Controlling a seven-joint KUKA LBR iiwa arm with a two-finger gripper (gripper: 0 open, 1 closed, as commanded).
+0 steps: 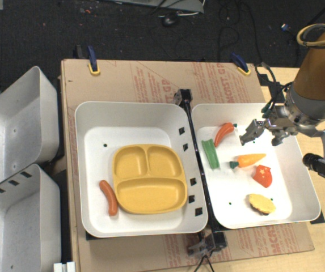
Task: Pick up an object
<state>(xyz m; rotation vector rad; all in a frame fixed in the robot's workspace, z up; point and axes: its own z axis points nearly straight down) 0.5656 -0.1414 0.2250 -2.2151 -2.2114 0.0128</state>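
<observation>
The right bin (pixel 298 208) holds a red-orange chili pepper (pixel 224 132), a green strip (pixel 210 153), an orange carrot (pixel 250 160), a red strawberry-like piece (pixel 263 175) and a yellow piece (pixel 261 203). My gripper (pixel 265 134) hangs above the upper right part of this bin, just above and to the right of the carrot. Its fingers are spread apart with nothing between them.
The left bin (pixel 88 152) contains a yellow divided plate (pixel 149 178) and an orange sausage (pixel 109 197) to the plate's left. Two spare white bins (pixel 15 152) lie off the bench at far left. Blue clamps (pixel 93 61) hold the cardboard base.
</observation>
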